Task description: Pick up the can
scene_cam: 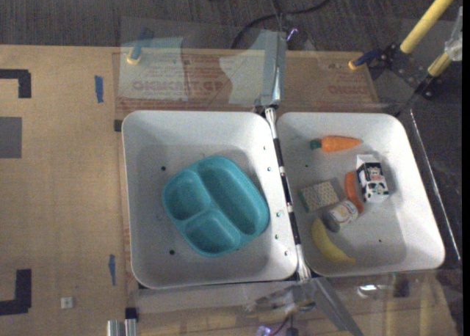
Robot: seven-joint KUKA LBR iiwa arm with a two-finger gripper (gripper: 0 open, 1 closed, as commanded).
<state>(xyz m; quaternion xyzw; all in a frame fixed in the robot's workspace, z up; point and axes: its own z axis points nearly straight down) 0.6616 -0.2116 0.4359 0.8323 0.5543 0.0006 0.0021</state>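
Two white bins are sitting side by side on a tan bench (59,202); the can (341,215) is lying in the right bin (411,243), touching the banana (328,243), near the carton (372,180). A teal plate (214,205) is lying in the left bin (143,136); whether the gripper is grasping anything, I cannot tell

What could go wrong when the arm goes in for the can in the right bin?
The can lies crowded: the banana sits just below it, the patterned pad to its left, an orange item and the small carton to its right. Closing fingers may likely catch a neighbour instead, or shove the pile. The can also looks tipped on its side, so it could roll away when touched.
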